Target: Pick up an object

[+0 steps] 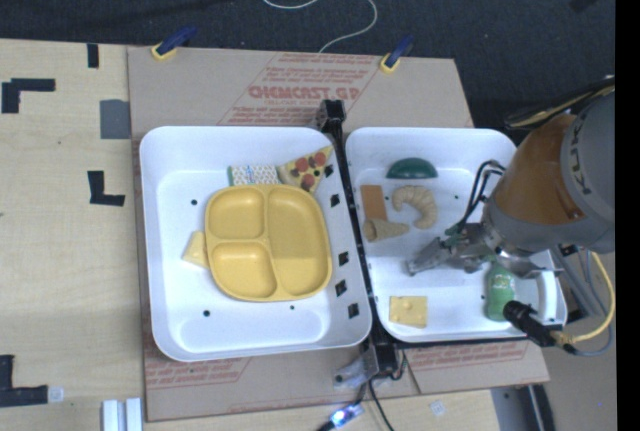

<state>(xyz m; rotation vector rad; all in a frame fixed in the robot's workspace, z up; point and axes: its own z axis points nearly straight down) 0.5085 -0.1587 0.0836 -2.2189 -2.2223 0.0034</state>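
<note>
Two shallow white bins are seen side by side on a brown cardboard sheet laid over the table. The left bin is occupied by a yellow divided plate, with a pizza-slice toy and a patterned card just beyond its far edge and a pale yellow wedge tucked against its left side.

In the right bin a dark green dome is found near the far wall, a tan croissant-shaped piece just in front of it, and an orange-brown slab to its left, touching a beige piece. A yellow cheese-like square lies near the front wall, and a green object stands by the right wall.

The arm is reached in from the right, and the gripper is lowered toward the middle of the right bin floor. The fingers are seen pressed close together, clenched on nothing visible; their tips are placed on bare bin floor, apart from the beige piece and the cheese-like square.
</note>
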